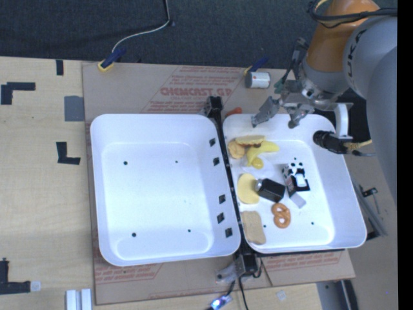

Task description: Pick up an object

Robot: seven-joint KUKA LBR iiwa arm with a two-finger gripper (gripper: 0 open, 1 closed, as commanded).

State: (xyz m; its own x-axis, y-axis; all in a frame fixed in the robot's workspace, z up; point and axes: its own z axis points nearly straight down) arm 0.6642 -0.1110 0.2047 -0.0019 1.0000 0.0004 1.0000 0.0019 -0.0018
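My gripper (280,116) hangs over the back edge of the right bin (335,199), its two fingers spread apart with nothing between them. Below it in the bin lie a yellow banana-like toy (261,149) and a tan piece (237,148). Farther forward sit a yellow round piece (246,188), a black block (271,189), a black-and-white object (296,175), a brown pretzel (281,215) and a tan bread slice (253,227).
The left bin (155,186) stands beside the right one, joined by a black divider (222,173). A small white and blue item (258,78) lies on the cardboard behind the bins. A cable (139,36) runs across the dark backdrop.
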